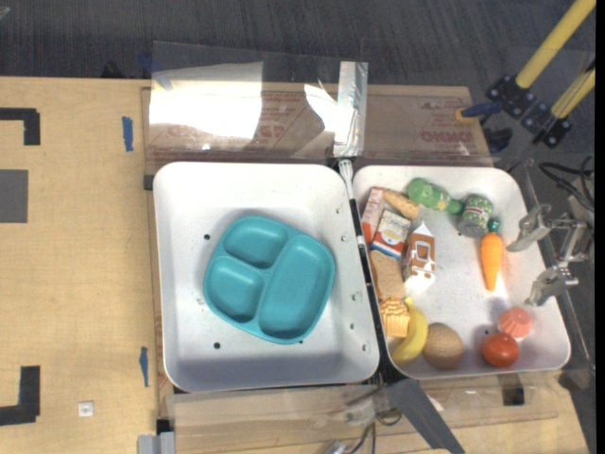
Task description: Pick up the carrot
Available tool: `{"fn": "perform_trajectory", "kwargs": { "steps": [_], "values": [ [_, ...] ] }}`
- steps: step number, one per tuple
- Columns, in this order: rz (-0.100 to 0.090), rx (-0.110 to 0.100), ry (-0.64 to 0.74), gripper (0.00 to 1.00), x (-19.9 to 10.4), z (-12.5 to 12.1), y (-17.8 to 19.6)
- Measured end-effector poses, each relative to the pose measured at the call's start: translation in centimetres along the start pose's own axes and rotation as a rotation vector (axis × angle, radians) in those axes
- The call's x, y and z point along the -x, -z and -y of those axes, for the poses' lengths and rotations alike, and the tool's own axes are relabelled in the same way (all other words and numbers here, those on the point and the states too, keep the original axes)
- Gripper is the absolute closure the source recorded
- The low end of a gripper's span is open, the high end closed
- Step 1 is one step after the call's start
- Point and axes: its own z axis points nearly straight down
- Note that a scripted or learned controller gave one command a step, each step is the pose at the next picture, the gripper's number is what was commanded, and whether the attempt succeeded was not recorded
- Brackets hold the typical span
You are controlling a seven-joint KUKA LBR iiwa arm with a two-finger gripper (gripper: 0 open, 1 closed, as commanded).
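The orange carrot (pixel 491 259) lies lengthwise in the right bin (pixel 544 348), its green stub at the far end, near the bin's right side. My gripper (pixel 536 258) sits low at the bin's right wall, just right of the carrot. It is open, one metal finger (pixel 527 228) toward the far side and the other toward the near side. Nothing is between them, and the carrot lies just outside the gap.
Around the carrot are a green-labelled can (pixel 477 213), a green vegetable (pixel 427 194), small cartons (pixel 389 225), a banana (pixel 408 337), a brown kiwi-like fruit (pixel 442 345), a tomato (pixel 500 350) and a pink item (pixel 515 322). The left bin (pixel 180 206) holds a teal divided plate (pixel 269 277).
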Motion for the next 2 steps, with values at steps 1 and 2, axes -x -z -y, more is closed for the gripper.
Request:
{"fn": "perform_trajectory", "kwargs": {
  "steps": [1,2],
  "values": [
    [0.005,-0.001,0.225,0.0,1.6,1.6,-13.8],
    [0.01,-0.002,0.228,1.0,1.9,1.3,-12.8]
  ]
}}
